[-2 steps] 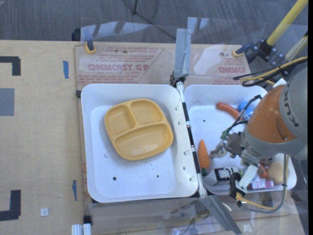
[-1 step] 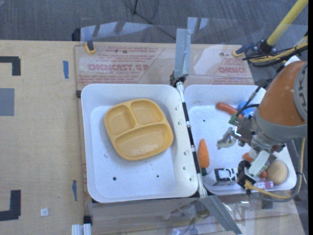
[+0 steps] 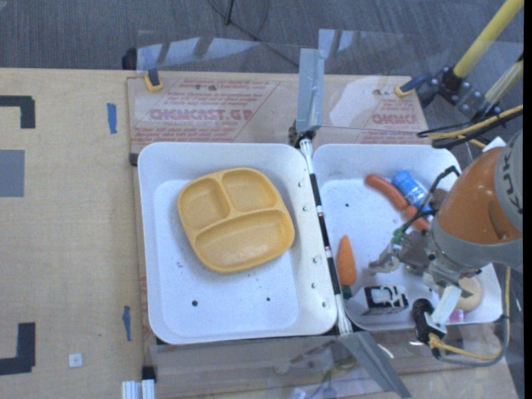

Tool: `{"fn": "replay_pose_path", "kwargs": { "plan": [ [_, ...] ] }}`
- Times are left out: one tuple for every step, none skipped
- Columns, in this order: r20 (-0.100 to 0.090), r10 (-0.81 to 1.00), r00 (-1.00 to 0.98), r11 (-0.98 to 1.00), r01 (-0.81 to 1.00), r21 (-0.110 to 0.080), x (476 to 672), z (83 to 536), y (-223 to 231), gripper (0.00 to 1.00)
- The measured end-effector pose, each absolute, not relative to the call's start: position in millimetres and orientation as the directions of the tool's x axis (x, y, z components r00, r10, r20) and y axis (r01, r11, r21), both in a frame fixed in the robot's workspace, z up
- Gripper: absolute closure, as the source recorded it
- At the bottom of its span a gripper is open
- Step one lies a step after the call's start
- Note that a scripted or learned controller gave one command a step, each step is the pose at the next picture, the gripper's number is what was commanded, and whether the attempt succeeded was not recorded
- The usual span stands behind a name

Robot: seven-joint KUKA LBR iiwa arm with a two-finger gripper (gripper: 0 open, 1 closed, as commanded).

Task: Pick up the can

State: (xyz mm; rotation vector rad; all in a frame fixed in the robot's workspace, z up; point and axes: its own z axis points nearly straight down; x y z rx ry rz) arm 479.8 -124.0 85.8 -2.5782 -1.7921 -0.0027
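The camera view looks down on a desk with two shallow white bins side by side. The arm, grey with an orange band, reaches in from the right and covers much of the right bin's far side. Its end effector hangs low over that bin, a tangle of dark metal parts, and I cannot tell whether it is wide, narrow or closed on anything.

A blue cylinder, probably the can, lies on its side near the back of the right bin, partly cut off by a black cable and the edge of the arm. Just beside it, to the left, lies a red-orange sausage-shaped thing, its lower end running under the arm. A small orange carrot-like piece lies upright in the picture near the bin's left wall. Near the front lies a black and white object, too small to name. A pale round thing peeks out under the arm at the bin's front right corner, mostly hidden.

The left bin holds a yellow divided plate with three compartments, lying flat and tilted askew, nothing visible in it.

Behind the bins, cardboard sheets with red print lie flat.
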Motion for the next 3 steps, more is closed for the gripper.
{"fn": "replay_pose_path", "kwargs": {
  "plan": [
    [0.005, 0.937, 0.350, -0.350, 0.937, 0.001, 480.7, 95, -123, 1.00],
    [-0.001, 0.890, 0.455, -0.455, 0.890, -0.001, 511.9, 271, -167, 1.00],
    [-0.001, 0.890, 0.455, -0.455, 0.890, -0.002, 511.9, 271, -166, 0.00]
  ]
}}
